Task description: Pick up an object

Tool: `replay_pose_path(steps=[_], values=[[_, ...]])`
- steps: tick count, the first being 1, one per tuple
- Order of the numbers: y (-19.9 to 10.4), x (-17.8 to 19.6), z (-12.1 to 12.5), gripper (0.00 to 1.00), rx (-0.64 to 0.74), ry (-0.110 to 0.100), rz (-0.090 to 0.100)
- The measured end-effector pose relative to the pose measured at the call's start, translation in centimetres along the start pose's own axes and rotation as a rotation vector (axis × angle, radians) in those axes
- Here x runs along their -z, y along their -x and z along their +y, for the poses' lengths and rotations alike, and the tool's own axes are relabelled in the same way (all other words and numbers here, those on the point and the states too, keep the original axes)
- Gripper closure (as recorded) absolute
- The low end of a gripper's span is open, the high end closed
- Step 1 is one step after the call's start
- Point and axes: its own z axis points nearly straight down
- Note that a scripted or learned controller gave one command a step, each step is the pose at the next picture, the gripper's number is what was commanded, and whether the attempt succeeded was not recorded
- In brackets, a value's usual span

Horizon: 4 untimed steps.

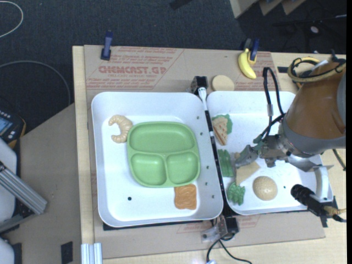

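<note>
The end effector [246, 157], its state impossible to tell, hung low in the right white bin [286, 100] beside the pale tan wedge [247, 172], needing a square, centred descent.

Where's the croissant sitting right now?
The croissant lies in the left bin, near its upper left corner in the camera view, just beside the top left edge of the green tray.

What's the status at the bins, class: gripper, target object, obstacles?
Gripper low in right bin, nothing visibly held. Nearest: tan wedge, round bun. Green pieces crowd alongside.
</note>
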Motion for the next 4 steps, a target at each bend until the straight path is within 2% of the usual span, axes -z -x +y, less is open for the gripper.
replay_pose_path(steps=[1,2,3,4], values=[[-5.2,26.1,0.4,0.0,-0.001,0.024,-0.004],[-5.1,26.2,0.4,1.0,-0.006,0.008,-0.007],[-8.7,23.9,0.3,1.0,-0.004,-0.002,-0.004],[-12.5,25.1,0.4,1.0,-0.003,0.006,-0.004]])
